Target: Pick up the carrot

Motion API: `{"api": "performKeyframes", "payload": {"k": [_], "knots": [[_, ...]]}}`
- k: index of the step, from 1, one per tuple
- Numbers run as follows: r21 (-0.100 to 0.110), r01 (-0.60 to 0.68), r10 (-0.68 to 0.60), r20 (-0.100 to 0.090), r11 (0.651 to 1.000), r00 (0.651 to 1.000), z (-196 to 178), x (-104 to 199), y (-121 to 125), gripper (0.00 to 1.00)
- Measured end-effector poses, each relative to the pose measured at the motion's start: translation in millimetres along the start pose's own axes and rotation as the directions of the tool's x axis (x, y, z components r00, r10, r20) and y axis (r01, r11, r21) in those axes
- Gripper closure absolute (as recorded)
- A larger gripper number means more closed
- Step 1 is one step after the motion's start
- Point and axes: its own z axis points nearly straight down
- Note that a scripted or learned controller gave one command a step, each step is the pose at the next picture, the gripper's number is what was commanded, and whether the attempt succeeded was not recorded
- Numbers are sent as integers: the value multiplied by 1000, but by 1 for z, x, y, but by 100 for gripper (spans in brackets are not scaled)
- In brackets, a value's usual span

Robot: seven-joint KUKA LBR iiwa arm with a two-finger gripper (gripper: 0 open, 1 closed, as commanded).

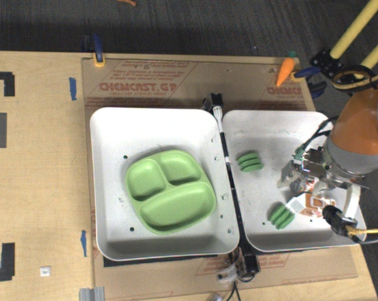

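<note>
An orange, tapering object with a green tip, which looks like the carrot (285,71), lies on the cardboard just behind the far edge of the right bin (264,127). My gripper (309,194) hangs low over the right side of that bin, well in front of that object. A small orange-and-white patch (312,203) shows right beneath the gripper, and I cannot tell what it is. The arm's grey and orange wrist (359,133) hides the bin's right wall.
Two green ridged pieces lie in the right bin, one near its left wall (249,162) and one near the front (280,216). A green divided plate (170,190) sits in the left bin (113,143). Yellow poles (358,21) and clamps stand at the back right.
</note>
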Motion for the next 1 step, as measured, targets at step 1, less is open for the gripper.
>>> {"api": "performKeyframes", "payload": {"k": [1], "knots": [[-47,-154,153,-6,987,988,33,24,-23,0]]}}
